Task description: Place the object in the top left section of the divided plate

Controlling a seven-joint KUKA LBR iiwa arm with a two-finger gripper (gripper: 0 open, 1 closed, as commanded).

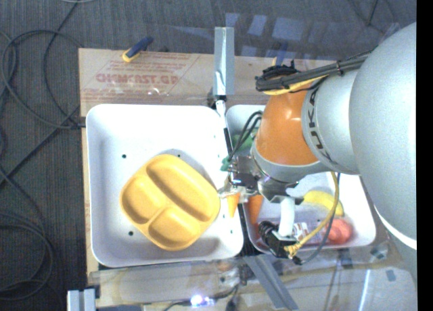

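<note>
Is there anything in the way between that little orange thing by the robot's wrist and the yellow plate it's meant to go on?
Nothing visible blocks it. The small orange object sits at the rim between the two bins, right beside the divided plate in the left bin.

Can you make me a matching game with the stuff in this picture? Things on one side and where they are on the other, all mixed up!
Things:
1. yellow divided plate
2. banana
3. red ball-like thing
4. blue and yellow tool

Places:
A. on the cardboard above the bins
B. left bin
C. right bin, near its bottom right corner
D. right bin, just under the arm

Pairs: 1-B, 2-D, 3-C, 4-A
</note>
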